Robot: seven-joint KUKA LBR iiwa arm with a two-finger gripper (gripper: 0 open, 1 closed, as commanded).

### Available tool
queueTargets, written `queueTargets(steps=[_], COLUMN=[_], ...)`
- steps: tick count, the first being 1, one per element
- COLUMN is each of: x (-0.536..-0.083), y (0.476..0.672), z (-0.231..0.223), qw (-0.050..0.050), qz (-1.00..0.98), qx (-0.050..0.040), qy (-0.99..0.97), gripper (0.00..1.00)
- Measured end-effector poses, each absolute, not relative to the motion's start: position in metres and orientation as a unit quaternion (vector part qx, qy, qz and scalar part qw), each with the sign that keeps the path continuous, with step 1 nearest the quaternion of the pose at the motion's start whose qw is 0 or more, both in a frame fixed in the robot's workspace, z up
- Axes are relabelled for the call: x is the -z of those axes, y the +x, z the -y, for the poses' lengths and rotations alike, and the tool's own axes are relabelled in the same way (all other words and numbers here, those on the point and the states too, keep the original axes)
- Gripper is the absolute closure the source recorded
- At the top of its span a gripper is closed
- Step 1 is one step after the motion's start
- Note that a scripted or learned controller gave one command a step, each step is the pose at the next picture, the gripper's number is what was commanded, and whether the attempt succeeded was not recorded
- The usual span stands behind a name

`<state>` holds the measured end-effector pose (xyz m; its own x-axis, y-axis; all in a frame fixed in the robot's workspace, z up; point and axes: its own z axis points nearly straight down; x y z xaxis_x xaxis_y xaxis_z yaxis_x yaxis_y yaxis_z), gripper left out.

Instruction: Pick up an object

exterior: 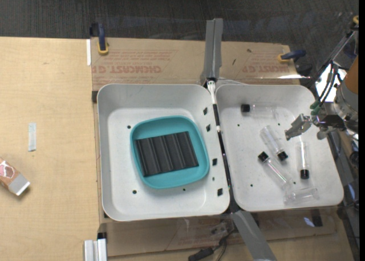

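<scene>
The right bin (251, 191) holds several clear plastic tubes with black caps. One tube (275, 170) lies slanted near the middle, another tube (301, 157) lies upright in the picture to its right, and a third tube (270, 139) sits just above them. A lone black cap (246, 107) rests near the bin's far side. My gripper (309, 129) hangs over the right part of this bin, above the tubes, its two fingers spread apart with nothing between them. It is open.
The left bin (114, 191) holds a teal dish (141, 181) with a black ridged insert (169, 153). A clear plastic scrap (300, 196) lies at the right bin's near corner. Cardboard (148, 63) lies behind the bins. A small packet (11, 178) sits on the wooden bench at far left.
</scene>
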<state>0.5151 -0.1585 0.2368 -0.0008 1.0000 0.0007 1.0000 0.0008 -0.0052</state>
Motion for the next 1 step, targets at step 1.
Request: queueTargets(steps=[1], x=[-0.0925], y=[0.5162], z=[0.1585], qw=[0.000], qz=[0.710], qx=[-0.0002], qy=[-0.704], gripper=[0.00])
